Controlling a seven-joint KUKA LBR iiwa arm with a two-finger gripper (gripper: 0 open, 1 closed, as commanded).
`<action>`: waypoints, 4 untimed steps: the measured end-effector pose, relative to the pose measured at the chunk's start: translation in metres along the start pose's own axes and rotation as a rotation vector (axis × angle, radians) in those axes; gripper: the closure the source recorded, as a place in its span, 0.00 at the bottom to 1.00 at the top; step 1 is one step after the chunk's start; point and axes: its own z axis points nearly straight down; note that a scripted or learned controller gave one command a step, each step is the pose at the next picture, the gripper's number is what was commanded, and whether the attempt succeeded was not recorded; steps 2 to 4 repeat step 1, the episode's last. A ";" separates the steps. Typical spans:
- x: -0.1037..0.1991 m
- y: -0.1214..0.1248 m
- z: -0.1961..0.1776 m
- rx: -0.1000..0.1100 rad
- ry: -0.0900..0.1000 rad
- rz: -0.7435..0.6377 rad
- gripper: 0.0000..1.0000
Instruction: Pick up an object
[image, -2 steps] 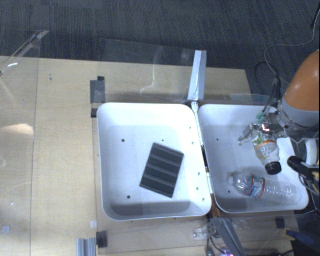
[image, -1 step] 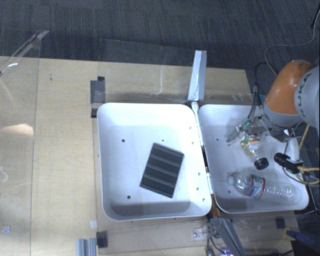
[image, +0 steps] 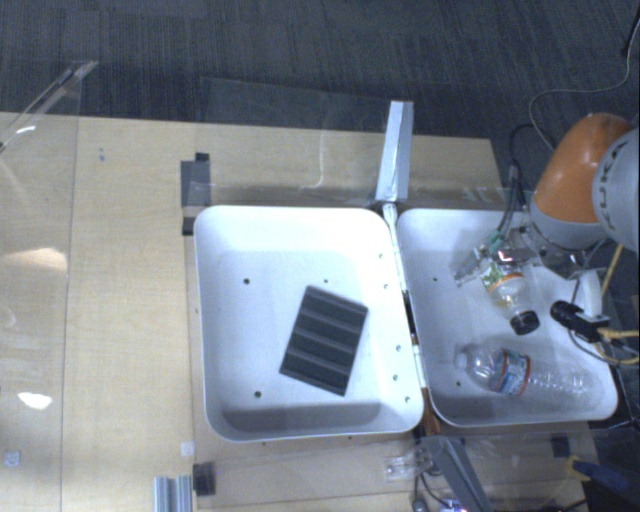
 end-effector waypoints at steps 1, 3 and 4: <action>0.054 0.018 -0.071 0.005 0.002 -0.086 1.00; 0.054 0.018 -0.071 0.005 0.002 -0.086 1.00; 0.054 0.018 -0.071 0.005 0.002 -0.086 1.00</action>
